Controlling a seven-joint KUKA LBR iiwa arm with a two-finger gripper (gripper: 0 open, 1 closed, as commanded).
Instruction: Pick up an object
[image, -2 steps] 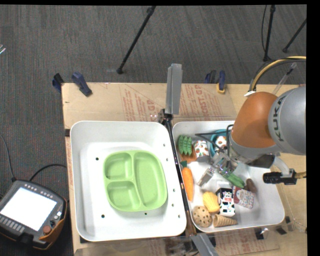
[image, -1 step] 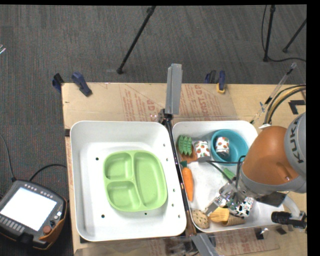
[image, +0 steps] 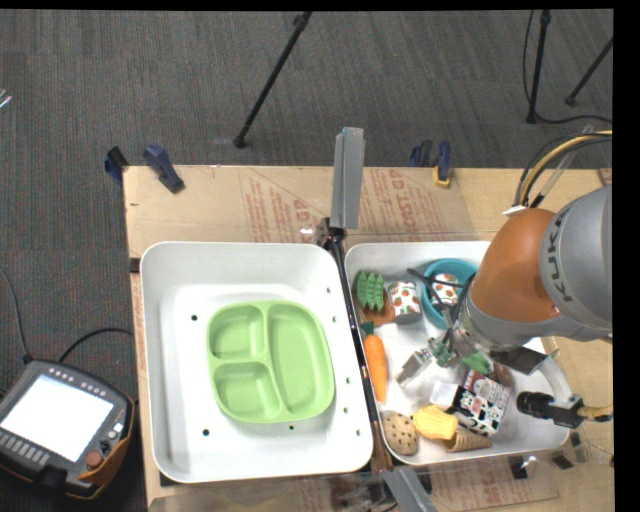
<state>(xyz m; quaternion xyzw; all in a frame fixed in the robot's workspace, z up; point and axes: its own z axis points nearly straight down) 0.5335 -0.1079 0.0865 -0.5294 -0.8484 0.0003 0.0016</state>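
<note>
STAGE: you are watching the approach, nothing lifted yet | PINCER (image: 432, 357): hovering low in the right bin (image: 556, 372), finger state impossible to tell | TARGETS: carrot (image: 375, 366) lying at its 9 o'clock, cookie (image: 401, 431) at 7 o'clock | REMAINING: grasp, lift.

arm (image: 545, 280) hides part of the blue bowl (image: 447, 283).

The arm (image: 585, 265) is a thick, rounded grey casing bearing dark "KUKA" lettering, with a glossy orange band (image: 520, 265) above the wrist. Yellow and black cables (image: 548, 160) loop behind it.
</note>
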